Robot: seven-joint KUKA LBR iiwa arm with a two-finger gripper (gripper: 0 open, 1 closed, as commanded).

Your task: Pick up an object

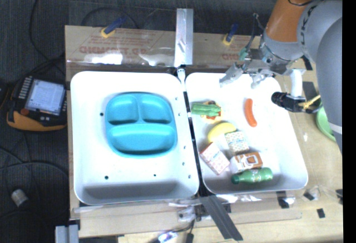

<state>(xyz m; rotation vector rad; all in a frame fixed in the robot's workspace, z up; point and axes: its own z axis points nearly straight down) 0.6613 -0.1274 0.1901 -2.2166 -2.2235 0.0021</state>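
Even, fairly bright light falls from above. The two white bins (245, 180) look almost washed out, and glare streaks the clear plastic sheet (128, 50) behind them. The dark floor (33, 14) stays dim. Shadows are soft and short. Small details look slightly blurred throughout.

My fingers (229, 77) look like pale bare metal. Both bins (89, 180) are smooth white plastic with a soft sheen. The blue tray (140, 124) is glossy plastic, the green bottle (253, 176) shiny. The bench (83, 41) looks like brown matt cardboard.
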